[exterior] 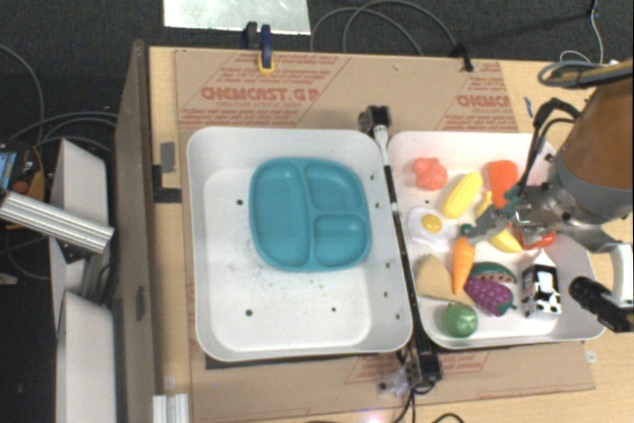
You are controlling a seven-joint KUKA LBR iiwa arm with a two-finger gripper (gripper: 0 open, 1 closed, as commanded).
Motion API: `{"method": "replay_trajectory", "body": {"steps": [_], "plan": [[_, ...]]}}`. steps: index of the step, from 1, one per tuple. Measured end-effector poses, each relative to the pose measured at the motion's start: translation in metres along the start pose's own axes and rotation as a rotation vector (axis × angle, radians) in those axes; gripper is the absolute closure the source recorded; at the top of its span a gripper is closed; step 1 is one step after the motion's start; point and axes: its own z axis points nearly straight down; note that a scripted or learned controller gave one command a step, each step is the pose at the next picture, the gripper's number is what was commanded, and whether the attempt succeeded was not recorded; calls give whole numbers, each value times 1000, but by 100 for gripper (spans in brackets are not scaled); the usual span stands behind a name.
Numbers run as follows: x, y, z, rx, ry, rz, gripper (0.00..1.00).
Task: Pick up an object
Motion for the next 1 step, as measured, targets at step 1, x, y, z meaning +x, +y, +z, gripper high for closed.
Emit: {"method": "replay_trajectory", "body": {"steps": [1], "plan": [[-22,29,154,1,-1,3,0]]}}
